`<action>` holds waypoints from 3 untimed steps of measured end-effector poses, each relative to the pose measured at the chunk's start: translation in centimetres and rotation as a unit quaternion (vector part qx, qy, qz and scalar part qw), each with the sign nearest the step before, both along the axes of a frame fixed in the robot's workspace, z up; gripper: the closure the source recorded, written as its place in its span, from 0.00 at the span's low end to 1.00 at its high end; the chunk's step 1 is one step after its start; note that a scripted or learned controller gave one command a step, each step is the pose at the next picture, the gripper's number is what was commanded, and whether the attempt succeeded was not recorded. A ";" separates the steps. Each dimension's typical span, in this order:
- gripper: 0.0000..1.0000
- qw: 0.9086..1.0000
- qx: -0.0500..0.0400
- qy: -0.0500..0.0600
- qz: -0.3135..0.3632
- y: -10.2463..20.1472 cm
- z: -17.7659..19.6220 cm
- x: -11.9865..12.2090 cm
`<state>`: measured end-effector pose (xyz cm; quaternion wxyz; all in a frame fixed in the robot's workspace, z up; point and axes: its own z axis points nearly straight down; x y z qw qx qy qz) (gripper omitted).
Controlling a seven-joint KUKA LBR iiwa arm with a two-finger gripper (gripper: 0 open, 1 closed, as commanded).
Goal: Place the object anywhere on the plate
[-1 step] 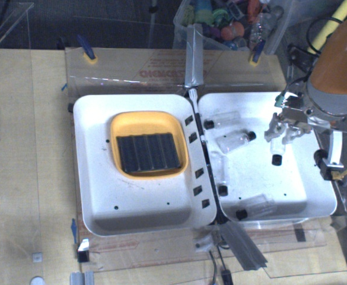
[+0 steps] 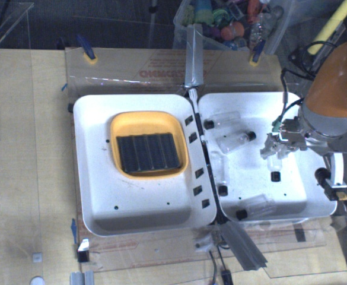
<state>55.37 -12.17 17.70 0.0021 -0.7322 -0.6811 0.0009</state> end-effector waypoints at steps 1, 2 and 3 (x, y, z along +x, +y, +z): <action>0.00 1.000 0.000 0.000 0.000 0.0 0.0 0.0; 0.00 0.993 -0.001 -0.004 0.121 -3.4 1.7 4.4; 0.00 0.984 -0.002 -0.004 0.178 -10.3 1.3 9.3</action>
